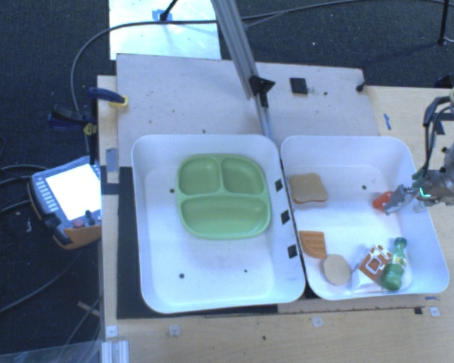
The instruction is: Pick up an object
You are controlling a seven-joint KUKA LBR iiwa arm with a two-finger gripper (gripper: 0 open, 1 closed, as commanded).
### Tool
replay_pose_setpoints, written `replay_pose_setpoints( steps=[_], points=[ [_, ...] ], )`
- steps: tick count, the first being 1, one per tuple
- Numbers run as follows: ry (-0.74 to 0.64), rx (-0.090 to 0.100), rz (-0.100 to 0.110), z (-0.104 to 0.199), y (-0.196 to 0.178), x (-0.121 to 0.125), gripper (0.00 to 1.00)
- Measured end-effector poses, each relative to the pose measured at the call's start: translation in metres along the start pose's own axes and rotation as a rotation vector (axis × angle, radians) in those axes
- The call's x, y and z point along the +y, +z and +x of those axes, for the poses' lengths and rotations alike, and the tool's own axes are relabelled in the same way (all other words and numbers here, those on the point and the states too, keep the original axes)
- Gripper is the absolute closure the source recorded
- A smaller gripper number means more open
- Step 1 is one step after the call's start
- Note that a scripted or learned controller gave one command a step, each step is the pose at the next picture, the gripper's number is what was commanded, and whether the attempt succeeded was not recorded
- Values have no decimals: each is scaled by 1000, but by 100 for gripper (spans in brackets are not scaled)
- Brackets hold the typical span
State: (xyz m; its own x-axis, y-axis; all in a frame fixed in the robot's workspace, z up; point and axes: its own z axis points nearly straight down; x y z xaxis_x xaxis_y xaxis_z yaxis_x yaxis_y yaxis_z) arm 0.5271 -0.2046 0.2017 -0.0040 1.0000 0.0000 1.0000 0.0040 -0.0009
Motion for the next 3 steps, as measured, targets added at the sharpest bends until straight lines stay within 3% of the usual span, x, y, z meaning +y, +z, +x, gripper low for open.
replay_pose_setpoints(
  steps=[1,3],
  points=[
    [0,-1,-2,0,-1,1,0],
    [3,2,2,12,98,-10,0]
  ],
)
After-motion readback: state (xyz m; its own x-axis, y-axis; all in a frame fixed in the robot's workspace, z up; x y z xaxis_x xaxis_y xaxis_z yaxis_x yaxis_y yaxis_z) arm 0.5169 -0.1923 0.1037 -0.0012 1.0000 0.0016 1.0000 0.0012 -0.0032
